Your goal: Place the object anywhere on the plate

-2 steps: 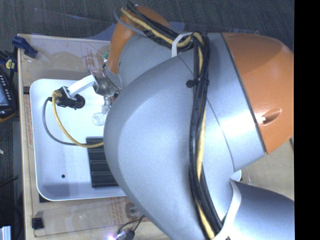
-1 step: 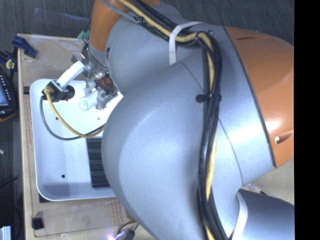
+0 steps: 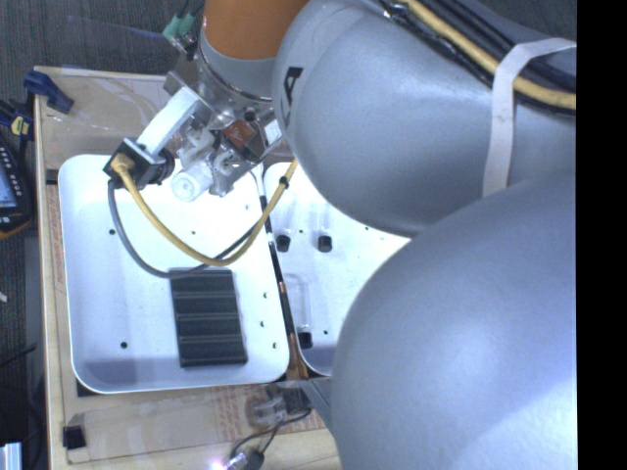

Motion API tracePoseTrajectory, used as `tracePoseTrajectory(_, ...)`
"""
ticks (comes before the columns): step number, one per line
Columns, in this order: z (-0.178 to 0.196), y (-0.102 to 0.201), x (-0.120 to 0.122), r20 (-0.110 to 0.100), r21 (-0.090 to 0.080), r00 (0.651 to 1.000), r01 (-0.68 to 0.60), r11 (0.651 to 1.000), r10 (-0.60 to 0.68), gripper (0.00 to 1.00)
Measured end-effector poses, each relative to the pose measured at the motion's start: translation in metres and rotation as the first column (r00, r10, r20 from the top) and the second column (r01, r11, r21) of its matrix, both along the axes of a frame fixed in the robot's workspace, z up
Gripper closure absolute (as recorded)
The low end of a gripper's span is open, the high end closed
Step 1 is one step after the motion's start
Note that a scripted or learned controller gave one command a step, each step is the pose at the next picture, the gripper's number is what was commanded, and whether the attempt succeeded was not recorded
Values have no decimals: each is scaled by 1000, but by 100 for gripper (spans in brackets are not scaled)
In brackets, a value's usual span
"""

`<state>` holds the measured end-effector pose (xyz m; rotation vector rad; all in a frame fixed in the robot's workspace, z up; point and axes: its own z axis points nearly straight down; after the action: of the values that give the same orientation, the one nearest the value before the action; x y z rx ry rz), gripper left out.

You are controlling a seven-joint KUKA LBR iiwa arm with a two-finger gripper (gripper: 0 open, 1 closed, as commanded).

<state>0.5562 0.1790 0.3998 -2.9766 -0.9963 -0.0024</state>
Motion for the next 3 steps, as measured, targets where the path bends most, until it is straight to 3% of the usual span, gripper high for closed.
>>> tracePoseTrajectory(1,-151,-33,-45,-10,-2,990,-144,990,144,100)
tracePoseTrajectory(2,-210,-115,-36,-8,-1,965,-262,965,262,100)
tracePoseTrajectory(3,-265,-69,-71,-10,-1,1000,21,1000,-21,100)
